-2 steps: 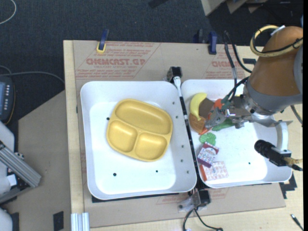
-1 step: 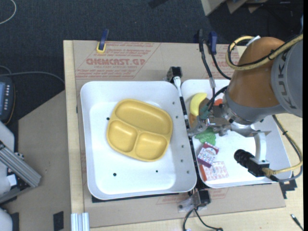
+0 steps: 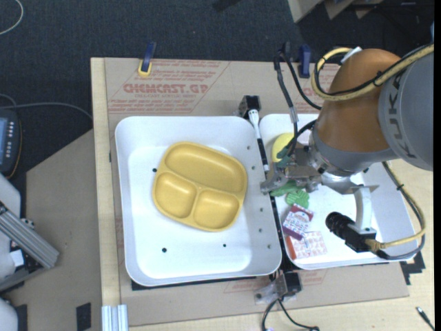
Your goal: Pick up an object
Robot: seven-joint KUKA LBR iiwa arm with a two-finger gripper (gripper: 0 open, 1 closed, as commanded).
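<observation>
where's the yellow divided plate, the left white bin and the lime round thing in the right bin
yellow divided plate (image 3: 198, 187): camera view, where its ridges meet
left white bin (image 3: 140, 219): camera view, bare floor left of the plate
lime round thing (image 3: 282, 145): camera view, its visible top

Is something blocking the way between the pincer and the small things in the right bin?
Nothing visible does. The pincer sits over the left side of the right bin, close above the green item, with the red-and-white packets beside it. The arm hides part of that bin.

Grey arm (image 3: 413, 109) low, claw (image 3: 289, 176) downward.
</observation>
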